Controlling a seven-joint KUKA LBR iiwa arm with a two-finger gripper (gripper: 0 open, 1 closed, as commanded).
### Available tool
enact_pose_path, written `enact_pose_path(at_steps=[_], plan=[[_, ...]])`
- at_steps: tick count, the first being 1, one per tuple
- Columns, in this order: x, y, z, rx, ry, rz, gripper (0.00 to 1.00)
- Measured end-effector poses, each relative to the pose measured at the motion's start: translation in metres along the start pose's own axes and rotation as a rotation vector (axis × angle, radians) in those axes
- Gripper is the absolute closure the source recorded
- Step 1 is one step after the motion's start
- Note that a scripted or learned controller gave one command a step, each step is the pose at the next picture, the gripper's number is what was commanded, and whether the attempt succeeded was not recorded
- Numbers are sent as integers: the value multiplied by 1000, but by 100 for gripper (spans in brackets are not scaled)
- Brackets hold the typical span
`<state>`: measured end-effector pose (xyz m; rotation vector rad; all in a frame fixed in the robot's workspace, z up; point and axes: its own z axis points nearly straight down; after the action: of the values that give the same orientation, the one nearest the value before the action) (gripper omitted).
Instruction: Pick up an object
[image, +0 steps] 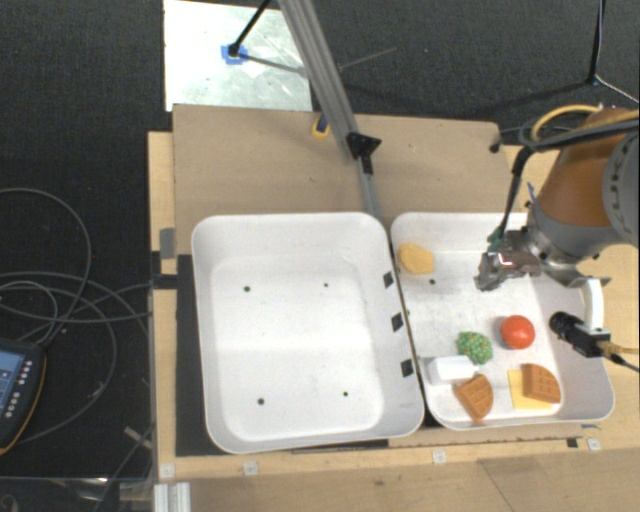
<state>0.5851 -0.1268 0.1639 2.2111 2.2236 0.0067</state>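
The right bin holds several small toys: a yellow lump at its far left, a green broccoli piece, a red tomato, a white block, an orange wedge, and a waffle-like brown piece lying on a yellow slab. My gripper hangs over the bin's upper middle, right of the yellow lump and above the tomato. Nothing shows between its tips.
The left bin sits beside the right one, with black clips along the shared edge. A grey pole slants across the back of the bench. Cables lie on the dark floor to the left.
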Motion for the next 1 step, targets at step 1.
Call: enact_pose_path(at_steps=[1], plan=[[-5,1,-64,-2,-1,0,100]])
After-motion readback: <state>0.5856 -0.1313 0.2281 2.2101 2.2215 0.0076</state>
